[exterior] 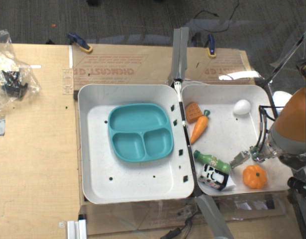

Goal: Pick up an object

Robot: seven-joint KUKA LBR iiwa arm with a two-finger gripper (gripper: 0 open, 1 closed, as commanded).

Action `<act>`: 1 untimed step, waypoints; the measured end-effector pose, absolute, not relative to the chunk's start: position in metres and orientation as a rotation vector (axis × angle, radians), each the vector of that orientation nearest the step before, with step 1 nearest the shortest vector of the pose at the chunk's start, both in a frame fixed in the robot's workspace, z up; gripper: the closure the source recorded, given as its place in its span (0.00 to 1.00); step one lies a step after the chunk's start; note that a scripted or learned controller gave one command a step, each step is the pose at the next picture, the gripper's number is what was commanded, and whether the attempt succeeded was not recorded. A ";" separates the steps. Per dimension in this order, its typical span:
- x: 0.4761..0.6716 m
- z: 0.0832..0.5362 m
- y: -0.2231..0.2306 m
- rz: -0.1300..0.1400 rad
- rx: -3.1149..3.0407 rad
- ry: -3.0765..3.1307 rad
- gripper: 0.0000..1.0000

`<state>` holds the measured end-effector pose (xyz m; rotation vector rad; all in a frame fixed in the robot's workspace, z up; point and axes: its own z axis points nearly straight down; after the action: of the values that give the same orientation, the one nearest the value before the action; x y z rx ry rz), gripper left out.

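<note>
Two bins are sitting side by side. Right bin: gripper is hovering near its front right corner, fingers apart and gripping nothing, just beside the pumpkin. Left bin is holding a teal plate.

A robot arm with a broad orange band above a grey wrist section. Thin black cables loop beside it. Its gripper is small, of silvery metal, with slim fingers.
</note>
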<state>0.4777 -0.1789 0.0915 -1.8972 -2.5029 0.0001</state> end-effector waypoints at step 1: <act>0.478 0.100 -0.219 -0.004 -2.034 -2.388 0.00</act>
<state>0.4782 -0.2189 0.0995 -2.0344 -2.3880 -0.0041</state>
